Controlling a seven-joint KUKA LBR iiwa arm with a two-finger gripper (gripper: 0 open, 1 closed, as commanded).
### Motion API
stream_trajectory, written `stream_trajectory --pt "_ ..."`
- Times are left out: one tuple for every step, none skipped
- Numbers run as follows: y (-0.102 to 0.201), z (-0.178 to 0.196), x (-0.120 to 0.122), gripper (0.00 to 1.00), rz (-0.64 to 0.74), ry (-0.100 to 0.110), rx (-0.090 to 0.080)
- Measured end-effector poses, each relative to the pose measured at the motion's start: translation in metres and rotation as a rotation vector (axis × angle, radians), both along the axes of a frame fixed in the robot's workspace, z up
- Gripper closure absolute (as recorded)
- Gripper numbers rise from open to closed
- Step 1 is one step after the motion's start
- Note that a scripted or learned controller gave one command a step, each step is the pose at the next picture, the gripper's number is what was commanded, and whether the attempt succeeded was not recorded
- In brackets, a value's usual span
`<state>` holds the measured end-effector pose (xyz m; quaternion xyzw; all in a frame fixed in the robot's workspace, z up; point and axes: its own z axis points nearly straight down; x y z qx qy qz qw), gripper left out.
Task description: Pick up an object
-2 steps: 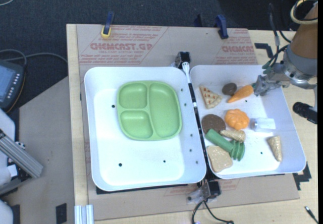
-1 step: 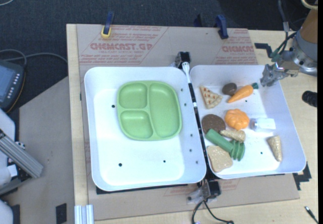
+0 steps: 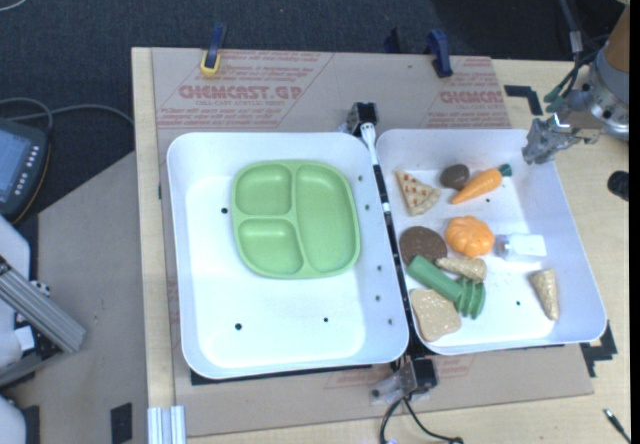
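My gripper (image 3: 541, 144) hangs over the far right corner of the right bin (image 3: 575, 232), with nothing seen between its fingers. Just left of it lies an orange carrot (image 3: 477, 184), beside a brown round piece (image 3: 455, 175) and a waffle-like wedge (image 3: 416, 192). Lower in the bin sit an orange pumpkin-like piece (image 3: 469, 236), a brown patty (image 3: 422, 243), a green vegetable (image 3: 446, 284), a bread slice (image 3: 434, 312), a tan cone (image 3: 545, 291) and a small white bottle (image 3: 520, 247).
The left bin (image 3: 200, 312) holds a green divided plate (image 3: 296, 218). Blue and yellow clamps (image 3: 211, 51) pin the cardboard at the far edge. A dark device (image 3: 18, 170) and cables lie off the bench at left.
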<state>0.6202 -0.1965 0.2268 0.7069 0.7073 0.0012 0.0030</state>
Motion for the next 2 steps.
stream_trajectory --pt "0.05 0.01 -0.021 1.0 0.004 0.007 0.005" --pt "0.097 -0.007 -0.049 1.0 0.003 0.011 0.006"
